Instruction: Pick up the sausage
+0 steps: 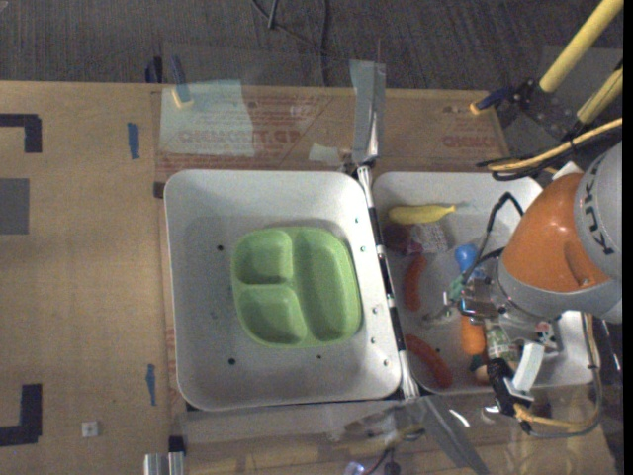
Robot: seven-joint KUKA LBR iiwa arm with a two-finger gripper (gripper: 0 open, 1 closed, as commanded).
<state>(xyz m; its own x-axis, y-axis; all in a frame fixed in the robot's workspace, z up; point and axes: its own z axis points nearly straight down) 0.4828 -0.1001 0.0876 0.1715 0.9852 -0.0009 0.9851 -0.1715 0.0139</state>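
Two reddish sausages lie in the right bin [569, 364]. One sausage [412, 281] lies lengthwise near the bin's left wall. The other sausage [428, 360] lies slanted at the front left corner. My gripper [459, 305] hangs low over the middle of this bin, between the two sausages and slightly right of them. Nothing is visibly held. The grey and orange arm covers the bin's right half.
A yellow banana [422, 212] lies at the back of the right bin, with a pale wrapped item [428, 237] just in front of it. A blue object [465, 257] and an orange object [473, 337] sit beside the gripper. The left bin [198, 216] holds a green divided plate [297, 285].
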